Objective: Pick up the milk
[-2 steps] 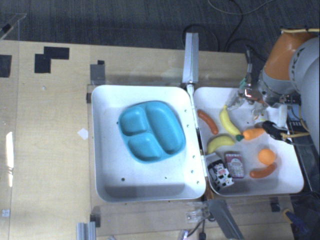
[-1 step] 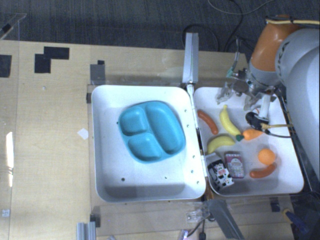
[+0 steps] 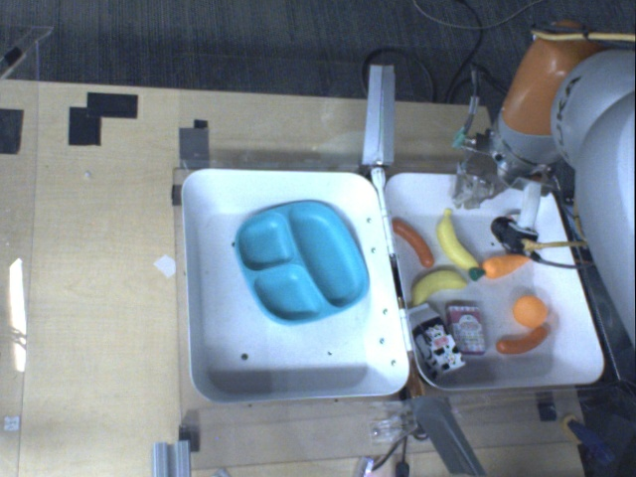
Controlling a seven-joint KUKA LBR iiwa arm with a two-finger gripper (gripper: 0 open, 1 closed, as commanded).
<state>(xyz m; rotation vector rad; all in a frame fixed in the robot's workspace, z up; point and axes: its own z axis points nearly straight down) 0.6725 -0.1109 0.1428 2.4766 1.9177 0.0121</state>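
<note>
Meanwhile, the gripper (image 3: pixel 475 189) hangs over the right bin (image 3: pixel 566 366), its grip unclear, well apart from the milk (image 3: pixel 437 343).

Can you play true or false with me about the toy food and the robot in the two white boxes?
1. The blue plate lies in the left bin. True.
2. The milk carton is on the blue plate. False: it lies in the right bin, near that bin's front left corner, beside a small pink carton.
3. The gripper is at the far end of the right bin. True.
4. The gripper is right above the milk carton. False: the carton is at the other end of the bin, with two bananas in between.
5. The orange sits in the left bin. False: it is in the right bin, next to a sausage.
</note>
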